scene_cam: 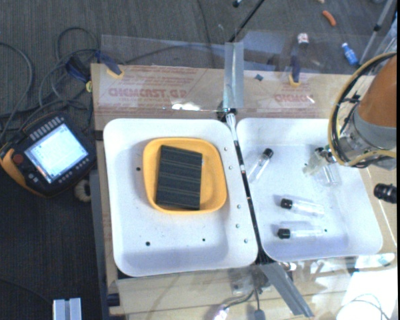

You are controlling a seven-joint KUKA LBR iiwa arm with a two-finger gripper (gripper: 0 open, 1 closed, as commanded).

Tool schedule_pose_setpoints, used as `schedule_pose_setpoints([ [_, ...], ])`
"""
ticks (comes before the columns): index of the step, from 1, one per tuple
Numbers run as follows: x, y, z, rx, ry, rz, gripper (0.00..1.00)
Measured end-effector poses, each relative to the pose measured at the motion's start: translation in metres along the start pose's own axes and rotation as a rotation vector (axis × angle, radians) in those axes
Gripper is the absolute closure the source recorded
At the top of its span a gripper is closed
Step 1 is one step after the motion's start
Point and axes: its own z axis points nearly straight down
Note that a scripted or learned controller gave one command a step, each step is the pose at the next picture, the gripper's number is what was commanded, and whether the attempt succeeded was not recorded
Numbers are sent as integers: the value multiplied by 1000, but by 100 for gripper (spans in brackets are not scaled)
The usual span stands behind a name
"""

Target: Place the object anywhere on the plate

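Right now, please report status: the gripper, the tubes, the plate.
Gripper low over right bin, at a clear tube; grip unclear. Three capped tubes loose in that bin. Yellow plate in left bin, dark block on it.

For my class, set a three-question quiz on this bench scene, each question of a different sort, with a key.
1. True or false: the dark ridged block lies on the yellow plate.
2. How many capped clear vials lie in the right bin?
3. The plate sits in: A) the left bin; B) the right bin; C) on the floor.

Key: 1 true; 2 three, at; 3 A.
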Motion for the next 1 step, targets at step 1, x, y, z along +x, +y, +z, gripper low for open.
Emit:
schedule_pose_setpoints([
  [1, 0, 0, 0, 0, 0, 0, 0],
])
